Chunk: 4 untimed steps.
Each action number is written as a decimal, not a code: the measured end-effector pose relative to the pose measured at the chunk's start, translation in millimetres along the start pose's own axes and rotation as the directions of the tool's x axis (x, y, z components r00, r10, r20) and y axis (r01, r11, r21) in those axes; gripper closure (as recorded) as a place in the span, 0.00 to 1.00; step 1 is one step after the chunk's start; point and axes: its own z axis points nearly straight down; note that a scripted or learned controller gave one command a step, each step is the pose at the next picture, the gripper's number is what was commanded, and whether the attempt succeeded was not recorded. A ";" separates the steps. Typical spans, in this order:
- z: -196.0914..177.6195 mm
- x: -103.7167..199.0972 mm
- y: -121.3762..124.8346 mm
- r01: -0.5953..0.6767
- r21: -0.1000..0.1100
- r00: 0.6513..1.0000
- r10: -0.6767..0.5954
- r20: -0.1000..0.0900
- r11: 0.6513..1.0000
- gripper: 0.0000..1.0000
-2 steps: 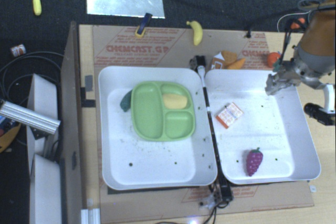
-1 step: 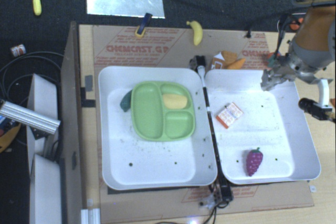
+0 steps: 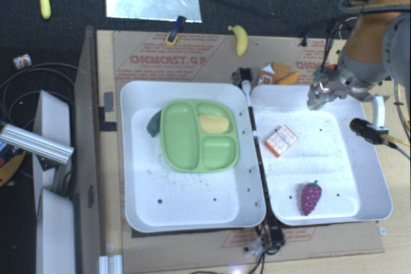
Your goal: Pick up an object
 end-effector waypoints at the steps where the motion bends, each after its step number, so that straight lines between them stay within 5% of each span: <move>1: -40.4 -15.1 22.7 -0.001 -0.005 1.000 0.001 0.001 1.000 1.00; 2: -39.3 -17.3 21.5 -0.003 -0.001 1.000 0.003 0.001 1.000 1.00; 3: -71.3 -58.7 -25.6 -0.009 -0.001 1.000 0.009 0.002 1.000 1.00; 4: -31.3 -35.9 -51.2 -0.005 0.004 1.000 0.005 -0.001 1.000 1.00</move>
